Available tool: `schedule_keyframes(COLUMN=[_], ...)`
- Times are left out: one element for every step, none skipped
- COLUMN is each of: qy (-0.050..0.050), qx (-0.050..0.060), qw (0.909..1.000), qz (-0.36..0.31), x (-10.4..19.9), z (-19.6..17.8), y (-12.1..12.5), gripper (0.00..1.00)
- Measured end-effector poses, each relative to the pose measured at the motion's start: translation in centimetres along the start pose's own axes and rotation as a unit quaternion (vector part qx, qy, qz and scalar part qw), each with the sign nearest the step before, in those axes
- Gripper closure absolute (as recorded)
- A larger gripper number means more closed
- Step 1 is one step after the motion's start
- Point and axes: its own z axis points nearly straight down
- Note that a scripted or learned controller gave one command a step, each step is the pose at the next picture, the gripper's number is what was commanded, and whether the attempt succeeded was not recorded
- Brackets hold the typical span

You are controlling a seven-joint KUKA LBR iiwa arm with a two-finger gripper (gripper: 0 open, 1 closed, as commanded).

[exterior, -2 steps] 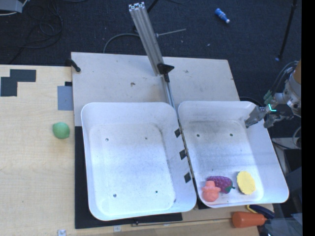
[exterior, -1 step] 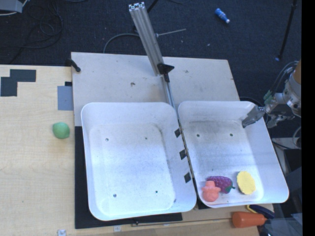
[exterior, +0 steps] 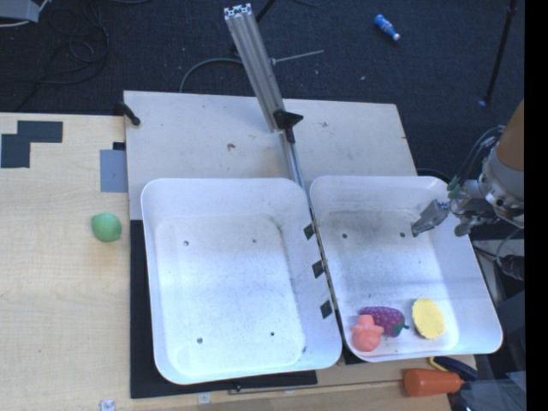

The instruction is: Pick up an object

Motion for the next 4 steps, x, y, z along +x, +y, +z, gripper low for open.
schedule_keyframes(qy=[0.0,0.0,0.0,-0.001], qx=[0.0,0.001,-0.002,-0.004], qw=[1.0,1.0,1.0,1.0], qz=[0.0,0.0,0.0,0.0], x=[0.1,0.4,0.2,0.6], z=[4.3,10.4,9.0,4.6], y=[0.0,0.6,0.7,1.4], gripper=[0.0,0.0,1.0,1.0])
